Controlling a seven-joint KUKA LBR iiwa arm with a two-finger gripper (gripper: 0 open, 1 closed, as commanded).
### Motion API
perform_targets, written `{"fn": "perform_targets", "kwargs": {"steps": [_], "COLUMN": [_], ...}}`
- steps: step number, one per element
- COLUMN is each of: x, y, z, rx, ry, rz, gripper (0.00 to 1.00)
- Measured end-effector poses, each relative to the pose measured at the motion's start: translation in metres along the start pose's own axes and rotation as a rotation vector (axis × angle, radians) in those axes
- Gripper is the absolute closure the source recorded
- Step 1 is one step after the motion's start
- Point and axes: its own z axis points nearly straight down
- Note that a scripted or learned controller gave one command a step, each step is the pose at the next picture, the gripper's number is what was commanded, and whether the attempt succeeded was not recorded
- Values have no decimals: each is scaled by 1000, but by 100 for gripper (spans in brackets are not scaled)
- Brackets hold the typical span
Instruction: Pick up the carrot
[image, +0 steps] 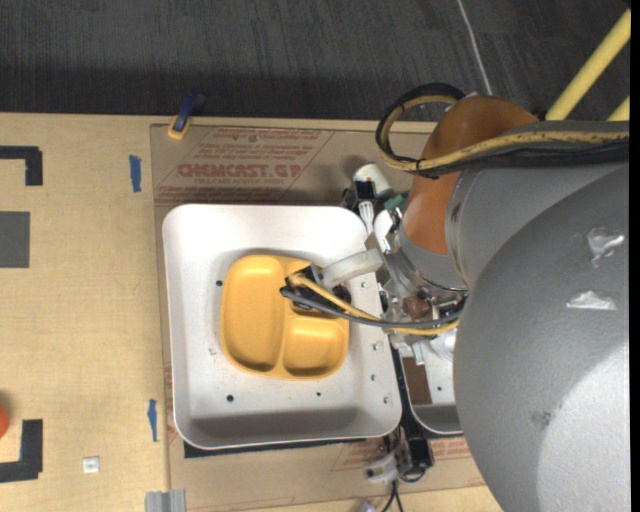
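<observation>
- Over the seam between the left bin (190, 300) and the right bin (436, 420), the pincer (405, 305) hangs low beneath the arm (540, 330). I read this as a descent posture for a grasp.
- Pincer state: I cannot tell whether it is open or closed, because the wrist body screens it from the camera.
- Target: I cannot locate the carrot. The arm covers nearly all of the right bin, so I judge that it most probably lies there, under the wrist.
- Left bin contents: one yellow divided dish (265, 320), lying flat near the centre, with its right edge close to the pincer assembly. It is not the target.
- On the worktop (80, 300), both bins rest on a brown printed sheet (240, 165), presumably to fix their position.
- Task status: I judge the pick unconfirmed; I see nothing gripped.
- Risk: a blind grasp this near a bin wall may strike the rim.
</observation>
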Motion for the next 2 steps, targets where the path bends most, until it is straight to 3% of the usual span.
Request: {"fn": "perform_targets", "kwargs": {"steps": [1,2], "x": [-2,5], "y": [4,-27], "z": [61,74], "rx": [3,2], "ry": [-6,-4], "rz": [-12,-18], "gripper": [100,100]}}
